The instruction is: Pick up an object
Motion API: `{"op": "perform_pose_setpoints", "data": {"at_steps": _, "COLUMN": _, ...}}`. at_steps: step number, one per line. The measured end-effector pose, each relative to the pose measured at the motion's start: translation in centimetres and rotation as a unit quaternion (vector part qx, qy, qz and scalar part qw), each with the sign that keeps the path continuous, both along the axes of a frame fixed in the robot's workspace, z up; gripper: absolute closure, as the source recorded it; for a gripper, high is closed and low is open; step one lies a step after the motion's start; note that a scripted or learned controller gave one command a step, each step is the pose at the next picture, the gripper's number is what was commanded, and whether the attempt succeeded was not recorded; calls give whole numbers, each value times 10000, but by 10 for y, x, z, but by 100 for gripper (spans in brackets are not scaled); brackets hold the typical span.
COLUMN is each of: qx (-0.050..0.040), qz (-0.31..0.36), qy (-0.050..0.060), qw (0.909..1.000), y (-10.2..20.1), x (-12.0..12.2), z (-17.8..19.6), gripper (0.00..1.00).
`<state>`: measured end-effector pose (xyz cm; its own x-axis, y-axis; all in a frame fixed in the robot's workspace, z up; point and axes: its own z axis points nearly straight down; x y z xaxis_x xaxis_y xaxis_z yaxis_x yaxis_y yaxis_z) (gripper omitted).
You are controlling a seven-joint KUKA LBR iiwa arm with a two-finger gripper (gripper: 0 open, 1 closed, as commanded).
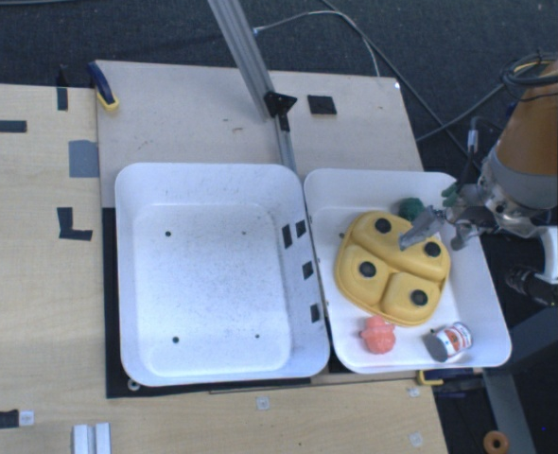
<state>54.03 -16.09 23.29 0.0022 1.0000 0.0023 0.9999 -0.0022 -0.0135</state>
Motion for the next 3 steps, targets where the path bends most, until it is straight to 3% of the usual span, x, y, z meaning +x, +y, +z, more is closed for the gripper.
{"op": "perform_pose_setpoints", "data": {"at_steps": 1, "qx": -11, "qz": 18, "qy": -58, "qw": 10000, "y": 0, "x": 3, "z": 6, "gripper": 0}}
{"op": "perform_pose_setpoints", "data": {"at_steps": 2, "qx": -8, "qz": 12, "qy": -36, "qw": 10000, "y": 1, "x": -7, "z": -43, "gripper": 0}}
{"op": "perform_pose_setpoints", "data": {"at_steps": 3, "qx": -8, "qz": 18, "qy": -37, "qw": 10000, "y": 6, "x": -3, "z": -89, "gripper": 0}}
